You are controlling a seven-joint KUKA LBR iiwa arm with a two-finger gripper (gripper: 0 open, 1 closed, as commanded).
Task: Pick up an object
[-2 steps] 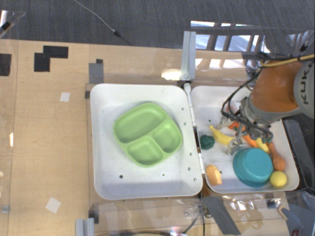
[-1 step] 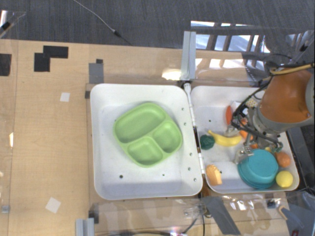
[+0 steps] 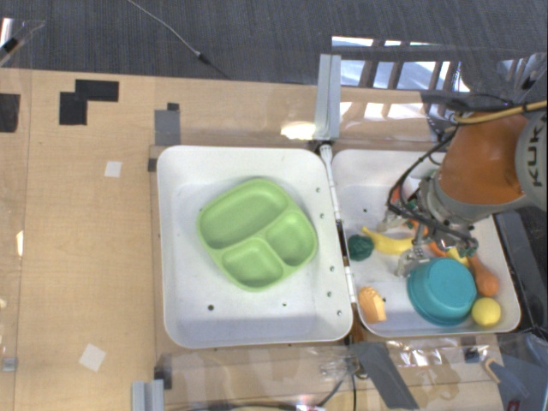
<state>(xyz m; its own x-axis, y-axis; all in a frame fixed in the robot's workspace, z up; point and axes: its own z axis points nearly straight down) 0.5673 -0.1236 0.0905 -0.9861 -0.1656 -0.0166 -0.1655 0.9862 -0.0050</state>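
While the arm [image 3: 488, 157] leans in over the right bin [image 3: 360, 174], we see its claw [image 3: 417, 251] low among the toys there, though we cannot tell how it is set or whether it grips anything. A yellow banana [image 3: 387, 241] lies just beside the claw, with a dark green piece [image 3: 360, 247] at its left end. A teal bowl [image 3: 442, 291] sits below the claw, an orange carrot [image 3: 483, 276] and a yellow ball [image 3: 485, 312] at its right, and an orange lump [image 3: 372, 305] near the bin's lower left corner. On the bench, the left bin [image 3: 184, 311] carries a green divided plate [image 3: 257, 232].
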